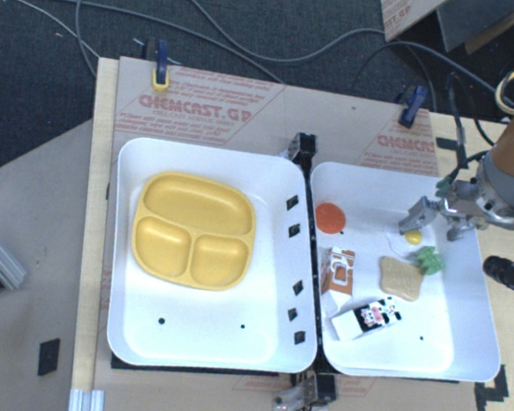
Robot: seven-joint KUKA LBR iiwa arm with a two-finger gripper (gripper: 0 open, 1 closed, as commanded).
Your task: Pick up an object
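The right bin [463, 354] holds several small things: an orange round piece [330, 218], a small yellow piece [413, 236], a green piece [430, 261], a tan slice [400, 279], an orange and white packet [339, 270] and a black and white toy on a white card [366, 317]. My gripper [436, 222] hangs over the back of this bin, its fingers spread open with nothing between them. The yellow piece lies just below its left finger [417, 214]. The green piece sits a little nearer the front than the fingertips.
In the left bin [129, 324] lies a yellow divided plate [194, 230]. A black divider [302, 253] runs between the bins. Blue clamps [162, 63] [411, 105] hold the board at the back. Cables trail behind the bench.
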